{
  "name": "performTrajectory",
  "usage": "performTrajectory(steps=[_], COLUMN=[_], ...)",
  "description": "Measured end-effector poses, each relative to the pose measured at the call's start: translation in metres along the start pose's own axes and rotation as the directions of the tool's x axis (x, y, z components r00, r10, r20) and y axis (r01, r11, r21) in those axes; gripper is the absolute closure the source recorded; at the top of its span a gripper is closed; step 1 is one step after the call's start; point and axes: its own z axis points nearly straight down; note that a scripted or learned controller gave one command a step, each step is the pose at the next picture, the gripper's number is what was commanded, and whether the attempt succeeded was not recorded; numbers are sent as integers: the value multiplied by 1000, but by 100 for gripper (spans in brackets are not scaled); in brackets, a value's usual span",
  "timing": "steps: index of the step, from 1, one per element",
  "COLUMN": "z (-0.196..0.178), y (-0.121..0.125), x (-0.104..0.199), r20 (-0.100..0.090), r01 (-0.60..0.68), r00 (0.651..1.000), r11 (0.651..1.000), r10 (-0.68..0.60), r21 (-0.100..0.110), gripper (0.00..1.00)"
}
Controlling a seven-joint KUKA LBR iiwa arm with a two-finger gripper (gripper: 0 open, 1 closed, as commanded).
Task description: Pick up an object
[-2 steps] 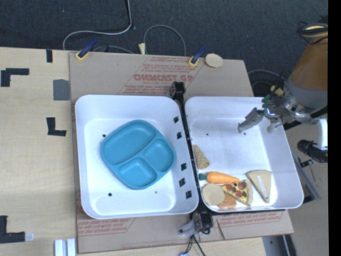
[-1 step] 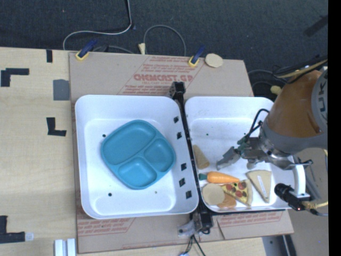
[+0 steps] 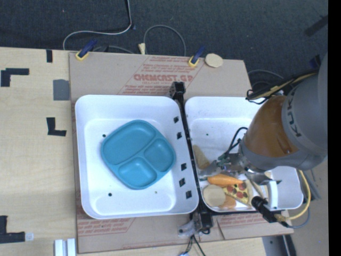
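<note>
I see the gripper [image 3: 230,165] low in the right bin [image 3: 213,111] over a carrot [image 3: 225,180]; I cannot tell its state.

You had a single fixed camera, mounted above the counter [image 3: 32,159] and looking down at a slant. It framed both white bins side by side, the left bin [image 3: 85,143] and the right bin [image 3: 213,108], with the dark floor [image 3: 213,15] beyond the counter's far edge at the top. It sat far enough back to take in the arm [image 3: 298,127] entering from the right edge.
</note>
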Motion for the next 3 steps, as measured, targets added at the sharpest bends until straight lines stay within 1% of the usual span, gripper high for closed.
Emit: performTrajectory(steps=[1,2,3], z=[-59,1,-11], y=[-1,1,1], x=[-65,5,2], r20=[4,8,7], r01=[-2,4,0], r00=[1000,1000,1000], r11=[1000,1000,1000], r10=[2,-4,0], r21=[1,-6,-5], gripper=[0,0,100])
